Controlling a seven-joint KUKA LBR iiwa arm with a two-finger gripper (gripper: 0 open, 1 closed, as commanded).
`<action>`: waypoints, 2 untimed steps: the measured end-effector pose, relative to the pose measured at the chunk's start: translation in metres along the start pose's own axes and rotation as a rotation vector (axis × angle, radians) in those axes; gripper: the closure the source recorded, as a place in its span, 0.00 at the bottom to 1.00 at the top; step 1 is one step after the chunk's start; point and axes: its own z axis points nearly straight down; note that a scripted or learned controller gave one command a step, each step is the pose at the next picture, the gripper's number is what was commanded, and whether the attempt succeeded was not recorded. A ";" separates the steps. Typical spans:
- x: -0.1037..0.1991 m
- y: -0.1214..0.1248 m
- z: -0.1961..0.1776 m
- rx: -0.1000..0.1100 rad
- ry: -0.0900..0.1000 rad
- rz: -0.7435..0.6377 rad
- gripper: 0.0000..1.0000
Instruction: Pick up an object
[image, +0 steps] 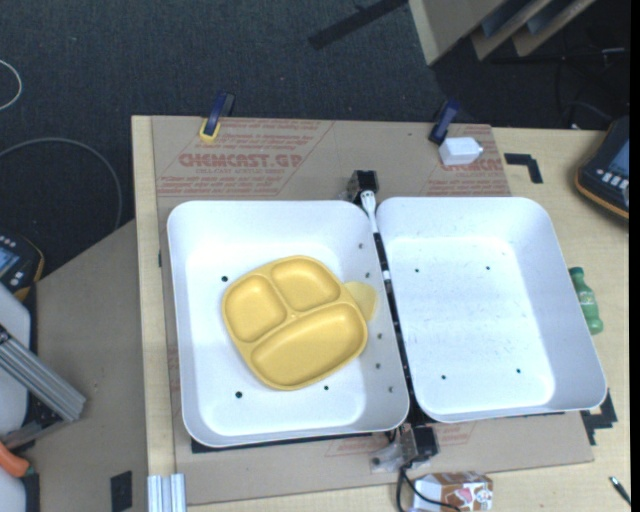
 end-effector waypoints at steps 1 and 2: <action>0.011 -0.012 0.099 0.010 0.004 0.002 1.00; 0.118 -0.035 0.104 0.007 0.005 -0.007 1.00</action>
